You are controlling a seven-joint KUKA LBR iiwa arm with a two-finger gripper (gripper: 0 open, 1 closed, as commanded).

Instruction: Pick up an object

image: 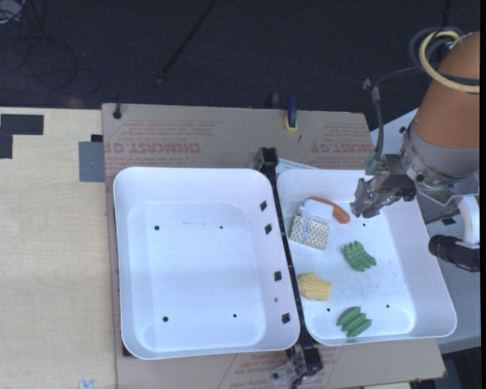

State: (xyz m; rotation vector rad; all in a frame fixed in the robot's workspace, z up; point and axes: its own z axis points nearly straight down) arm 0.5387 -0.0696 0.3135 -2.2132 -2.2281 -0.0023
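Two white bins are sitting side by side on the table. The left bin is lying beside the right bin, which is carrying a small patterned packet, an orange carrot-shaped piece, a yellow piece and two green pod-shaped pieces. The pincer is hovering over the right bin's far part, just beside the carrot-shaped piece; whether it is released or clenched cannot be told.
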